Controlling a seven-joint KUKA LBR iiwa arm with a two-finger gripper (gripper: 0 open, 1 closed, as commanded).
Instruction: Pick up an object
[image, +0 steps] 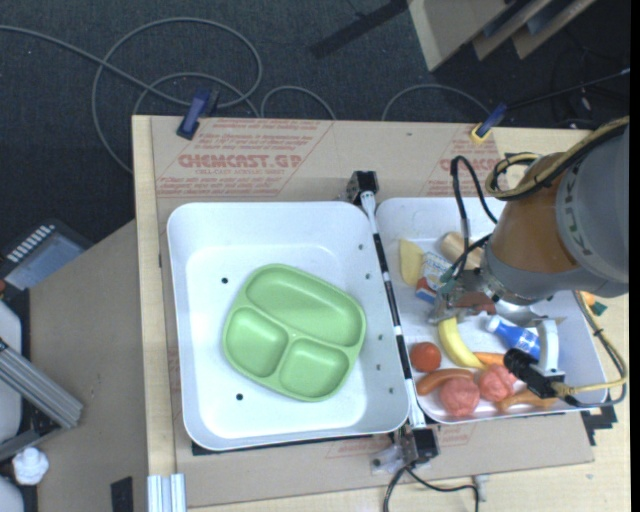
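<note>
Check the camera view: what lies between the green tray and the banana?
The bins' adjoining white rims with a black clamp strip, plus bare floor of the left bin. A tomato sits just below that line, beside the banana; the green tray lies apart.

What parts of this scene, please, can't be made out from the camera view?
- Gripper: fingers too small and cluttered to read; arm looms above.
- Right bin: the arm covers its right half.
- Toys beside the banana: blue item partly under the wrist, identity unclear.
- Arm base: cut off by the right edge.

Green divided plate (292, 331) in left bin (190, 250), toy food (460, 345) right.
</note>
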